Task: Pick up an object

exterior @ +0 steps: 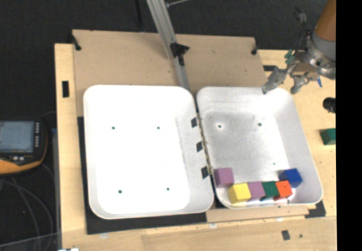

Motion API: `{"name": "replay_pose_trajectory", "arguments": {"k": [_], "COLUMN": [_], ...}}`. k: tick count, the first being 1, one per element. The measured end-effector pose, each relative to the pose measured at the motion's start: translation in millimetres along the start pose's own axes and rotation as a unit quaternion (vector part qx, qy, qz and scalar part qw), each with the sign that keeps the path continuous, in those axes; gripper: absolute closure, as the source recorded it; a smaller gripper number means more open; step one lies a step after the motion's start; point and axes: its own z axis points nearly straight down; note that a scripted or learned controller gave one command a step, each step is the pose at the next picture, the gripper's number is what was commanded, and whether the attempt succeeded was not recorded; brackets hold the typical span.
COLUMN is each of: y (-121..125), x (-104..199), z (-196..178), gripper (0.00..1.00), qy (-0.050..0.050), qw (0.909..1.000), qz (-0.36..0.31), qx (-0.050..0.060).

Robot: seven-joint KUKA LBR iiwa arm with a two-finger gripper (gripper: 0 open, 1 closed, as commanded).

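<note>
Coloured blocks [257, 188] crowd the bottom edge of the right bin [283, 108] at lower right, one yellow block [240, 192] foremost. Farther back, at upper right, the tool [285, 81] hovers above the bin's far corner, fingers spread, pinching nothing.

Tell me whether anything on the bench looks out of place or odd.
Nothing looks spilled or broken. The one thing that stands out: all the blocks are bunched along the near edge of the right bin, purple, yellow, green, orange and blue, while the claw hangs over the far right corner, well away from them.
</note>
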Motion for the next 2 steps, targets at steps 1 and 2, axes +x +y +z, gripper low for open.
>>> {"name": "replay_pose_trajectory", "arguments": {"k": [1,2], "y": [0.6,-26.6], "x": [-0.9,93.2], "z": [-11.9,29.0], "gripper": [1.0,1.0], "qy": [-0.002,0.002], "qw": [1.0,1.0], "qz": [-0.002,0.002], "qx": [-0.001,0.001]}}
